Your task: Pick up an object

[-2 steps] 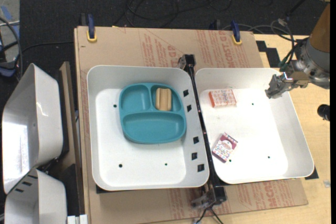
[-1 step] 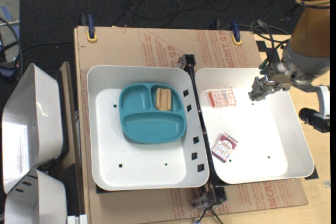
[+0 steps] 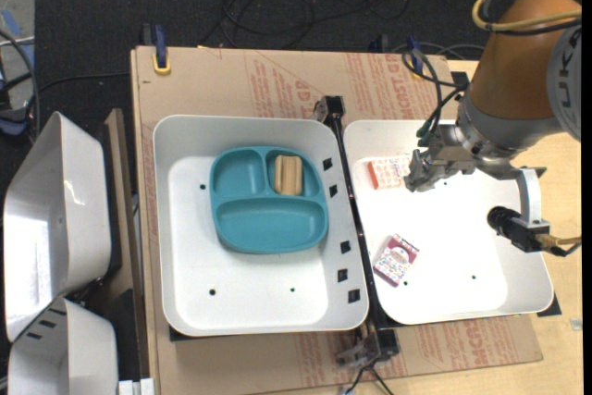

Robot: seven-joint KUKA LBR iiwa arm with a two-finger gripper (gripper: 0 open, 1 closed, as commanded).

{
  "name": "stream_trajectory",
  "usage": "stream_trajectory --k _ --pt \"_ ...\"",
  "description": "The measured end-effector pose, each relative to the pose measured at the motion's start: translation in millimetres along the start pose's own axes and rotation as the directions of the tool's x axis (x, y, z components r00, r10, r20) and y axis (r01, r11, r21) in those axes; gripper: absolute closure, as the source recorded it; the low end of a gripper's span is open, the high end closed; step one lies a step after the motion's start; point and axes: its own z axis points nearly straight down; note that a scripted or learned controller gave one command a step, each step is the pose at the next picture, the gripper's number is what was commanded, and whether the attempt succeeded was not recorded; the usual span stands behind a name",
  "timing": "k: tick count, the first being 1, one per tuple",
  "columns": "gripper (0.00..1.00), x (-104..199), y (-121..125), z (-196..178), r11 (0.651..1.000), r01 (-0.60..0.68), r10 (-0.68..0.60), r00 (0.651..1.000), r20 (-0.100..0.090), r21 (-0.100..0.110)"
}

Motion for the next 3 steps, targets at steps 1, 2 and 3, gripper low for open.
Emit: stream_trajectory --k 1,2,3 --pt "1.0 63.4 -5.8 8.1 1.0 0.003 -0.003 1.0 -0.001 0.0" --pt "1.0 105.8 -14.1 8.9 1.0 0.0 0.0 1.0 0.0 0.0" --pt "1.0 161.7 -15.6 22.5 1.0 0.001 -0.001 1.0 0.0 0.001"
